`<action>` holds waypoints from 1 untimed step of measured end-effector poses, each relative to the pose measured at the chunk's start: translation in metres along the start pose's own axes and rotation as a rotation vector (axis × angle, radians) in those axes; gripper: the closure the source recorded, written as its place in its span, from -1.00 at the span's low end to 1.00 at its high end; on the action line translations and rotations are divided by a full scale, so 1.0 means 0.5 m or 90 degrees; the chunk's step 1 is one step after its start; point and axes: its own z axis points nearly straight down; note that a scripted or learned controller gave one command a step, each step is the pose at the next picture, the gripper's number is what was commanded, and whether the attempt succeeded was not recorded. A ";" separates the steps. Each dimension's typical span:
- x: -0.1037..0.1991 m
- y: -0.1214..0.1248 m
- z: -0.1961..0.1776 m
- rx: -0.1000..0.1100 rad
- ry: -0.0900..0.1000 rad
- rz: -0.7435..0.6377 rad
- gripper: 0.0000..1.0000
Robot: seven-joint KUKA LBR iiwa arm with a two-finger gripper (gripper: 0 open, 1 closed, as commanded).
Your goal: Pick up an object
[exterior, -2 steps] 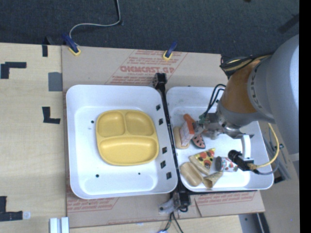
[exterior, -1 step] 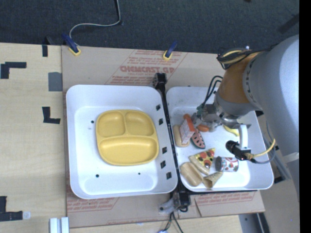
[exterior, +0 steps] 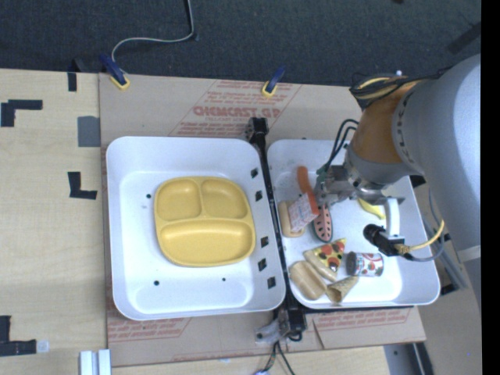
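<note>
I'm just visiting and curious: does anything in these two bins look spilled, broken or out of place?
Nothing looks broken or spilled. The toy foods lie jumbled in the right bin, with a small can tipped on its side among them. The yellow divided plate sits flat in the left bin, slightly turned. The pincer hovers over the jumble.

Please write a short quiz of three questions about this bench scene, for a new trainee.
1. True or false: the yellow plate lies in the left bin.
2. Which bin does the hand hang over? A) left B) right
3. Fill in: the toy foods, such as the pizza slice and the hot dog, lie in the ___ bin.

Key: 1 true; 2 B, the right bin; 3 right.
</note>
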 end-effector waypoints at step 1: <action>0.048 0.067 -0.357 0.002 0.006 -0.003 1.00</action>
